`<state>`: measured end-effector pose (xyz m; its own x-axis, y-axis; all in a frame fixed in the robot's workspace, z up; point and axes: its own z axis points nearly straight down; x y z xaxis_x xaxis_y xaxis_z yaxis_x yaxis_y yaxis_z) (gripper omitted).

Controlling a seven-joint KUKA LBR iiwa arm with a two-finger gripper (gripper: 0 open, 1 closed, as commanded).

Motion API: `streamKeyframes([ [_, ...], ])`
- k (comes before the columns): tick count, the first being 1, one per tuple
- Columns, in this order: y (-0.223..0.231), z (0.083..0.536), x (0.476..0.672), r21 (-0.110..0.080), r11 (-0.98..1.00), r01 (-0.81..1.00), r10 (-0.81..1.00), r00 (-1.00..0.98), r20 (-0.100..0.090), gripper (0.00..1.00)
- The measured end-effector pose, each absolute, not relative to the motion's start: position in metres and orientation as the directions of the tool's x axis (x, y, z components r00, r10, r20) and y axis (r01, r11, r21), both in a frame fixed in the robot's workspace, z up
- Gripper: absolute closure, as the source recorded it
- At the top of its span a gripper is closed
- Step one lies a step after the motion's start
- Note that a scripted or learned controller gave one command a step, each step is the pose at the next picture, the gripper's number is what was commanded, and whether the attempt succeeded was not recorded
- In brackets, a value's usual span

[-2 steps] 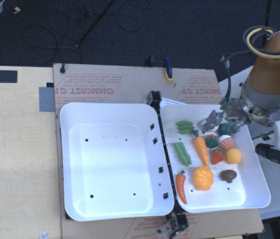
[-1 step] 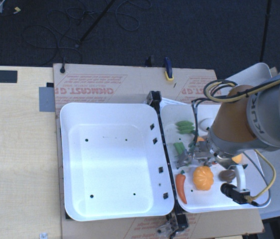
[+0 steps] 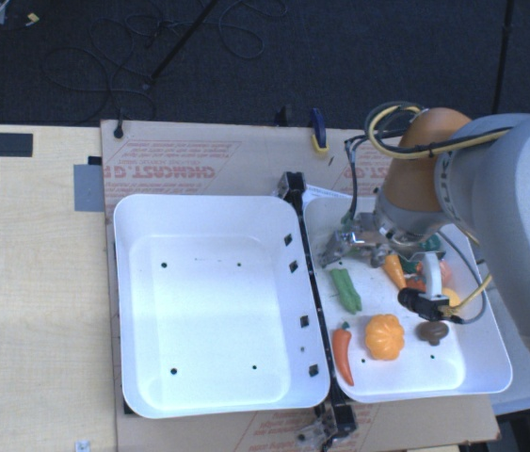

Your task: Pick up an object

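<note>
The pale wood worktop (image 3: pixel 29 299) carries a brown printed board (image 3: pixel 199 158) (its red lettering reads upside down). On the board sit two shallow white bins, the left bin (image 3: pixel 133 252) and right bin (image 3: pixel 490 365), apparently clipped together along their shared edge.

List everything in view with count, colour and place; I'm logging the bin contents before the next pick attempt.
Left bin: 1, white, left of the divider.
Right bin: 1, white, right side.
Green vegetable: 1, green, right bin near the divider.
Carrot: 1, orange-red, right bin front-left corner.
Pumpkin: 1, orange, right bin front middle.
Brown piece: 1, brown, right of the pumpkin.
Cardboard sheet: 1, tan, under both bins.
Arm: 1, grey with orange band, over the right bin.
Claw: 1, metallic, above the green vegetable.
</note>
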<state>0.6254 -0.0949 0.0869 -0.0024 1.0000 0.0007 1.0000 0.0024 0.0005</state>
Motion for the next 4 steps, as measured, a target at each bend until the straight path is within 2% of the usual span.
streamKeyframes([
  [1,-0.097,0.097,0.623,-0.006,-0.002,1.000,1.000,0.002,0.001,1.00],
  [2,-0.096,0.092,0.609,-0.004,-0.001,1.000,1.000,0.001,0.000,1.00],
  [3,-0.090,0.115,0.551,-0.006,-0.002,1.000,1.000,0.002,0.001,1.00],
  [4,-0.034,0.192,0.566,0.005,0.006,1.000,1.000,-0.006,0.003,1.00],
])
